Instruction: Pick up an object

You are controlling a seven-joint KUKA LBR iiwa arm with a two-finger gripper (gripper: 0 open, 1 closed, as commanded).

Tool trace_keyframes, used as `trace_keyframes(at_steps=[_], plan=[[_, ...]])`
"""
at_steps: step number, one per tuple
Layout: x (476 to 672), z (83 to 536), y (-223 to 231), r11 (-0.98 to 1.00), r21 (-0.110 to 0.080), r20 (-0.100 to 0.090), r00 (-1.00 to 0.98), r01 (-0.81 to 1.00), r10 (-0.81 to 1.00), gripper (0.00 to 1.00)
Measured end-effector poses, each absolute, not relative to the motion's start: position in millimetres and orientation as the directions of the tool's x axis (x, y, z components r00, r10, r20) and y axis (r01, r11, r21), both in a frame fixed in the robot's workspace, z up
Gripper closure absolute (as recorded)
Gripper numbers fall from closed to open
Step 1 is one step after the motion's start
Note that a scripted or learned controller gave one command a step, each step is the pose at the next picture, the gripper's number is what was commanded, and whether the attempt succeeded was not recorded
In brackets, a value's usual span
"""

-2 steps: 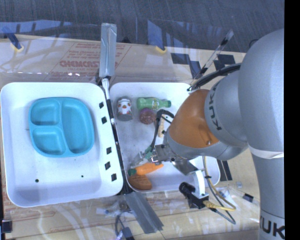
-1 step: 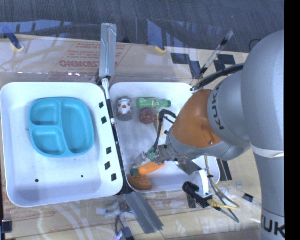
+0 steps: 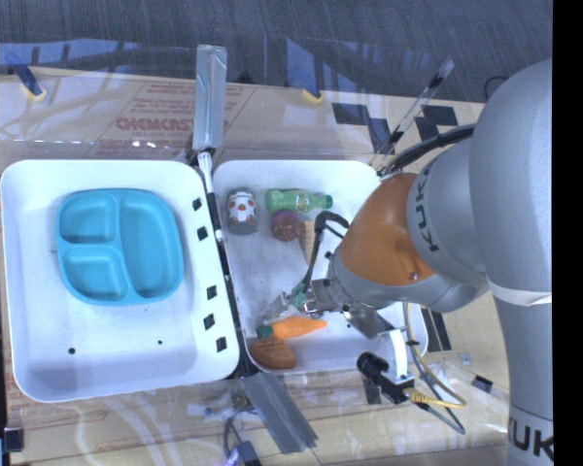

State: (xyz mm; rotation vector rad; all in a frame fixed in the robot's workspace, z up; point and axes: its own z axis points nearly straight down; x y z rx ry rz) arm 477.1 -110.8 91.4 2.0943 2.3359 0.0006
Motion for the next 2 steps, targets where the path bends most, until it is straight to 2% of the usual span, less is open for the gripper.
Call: trace_keyframes(at_steps=[2], plan=[[477.0,91.3,-103.8,0.073,0.004,-0.003,-0.073,0.997,0.997,0.00]])
